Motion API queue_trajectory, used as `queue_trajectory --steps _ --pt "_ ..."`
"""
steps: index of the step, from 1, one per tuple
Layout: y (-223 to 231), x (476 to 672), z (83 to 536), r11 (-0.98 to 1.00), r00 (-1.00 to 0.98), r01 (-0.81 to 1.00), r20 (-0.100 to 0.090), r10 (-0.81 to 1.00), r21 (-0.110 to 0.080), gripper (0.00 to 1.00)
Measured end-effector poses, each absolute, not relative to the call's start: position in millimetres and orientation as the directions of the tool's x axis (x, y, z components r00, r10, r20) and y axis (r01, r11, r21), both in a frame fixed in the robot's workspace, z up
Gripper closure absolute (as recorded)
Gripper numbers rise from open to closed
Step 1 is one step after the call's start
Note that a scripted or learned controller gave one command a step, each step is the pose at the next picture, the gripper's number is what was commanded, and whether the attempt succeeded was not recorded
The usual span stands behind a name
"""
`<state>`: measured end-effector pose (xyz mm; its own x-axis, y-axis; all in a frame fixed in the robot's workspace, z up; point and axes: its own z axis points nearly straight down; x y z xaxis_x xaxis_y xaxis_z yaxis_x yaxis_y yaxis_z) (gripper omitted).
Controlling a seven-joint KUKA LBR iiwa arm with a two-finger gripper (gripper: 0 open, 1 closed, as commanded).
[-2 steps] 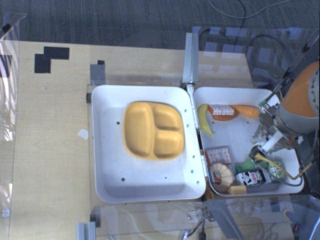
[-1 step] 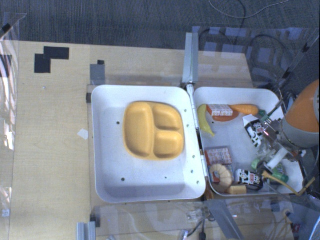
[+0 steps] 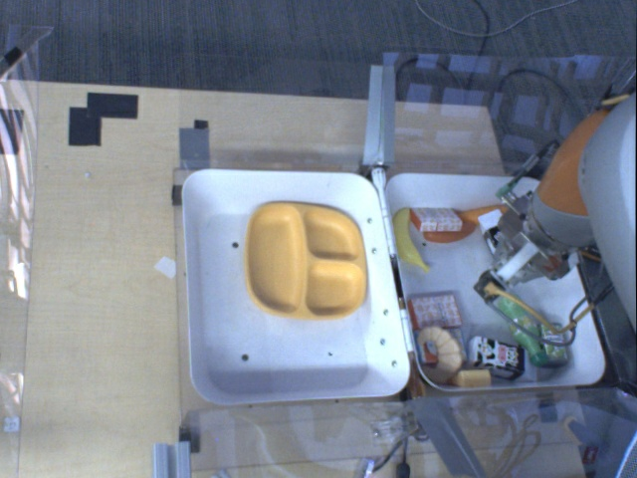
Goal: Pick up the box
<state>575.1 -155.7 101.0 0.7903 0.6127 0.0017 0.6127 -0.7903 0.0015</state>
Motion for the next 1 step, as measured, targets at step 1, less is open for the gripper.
queue_trajectory --steps 1 --pt "-154.4 576.3 111.7 -0.786 0.786 0.618 0.003 0.618 0.003 1.0"
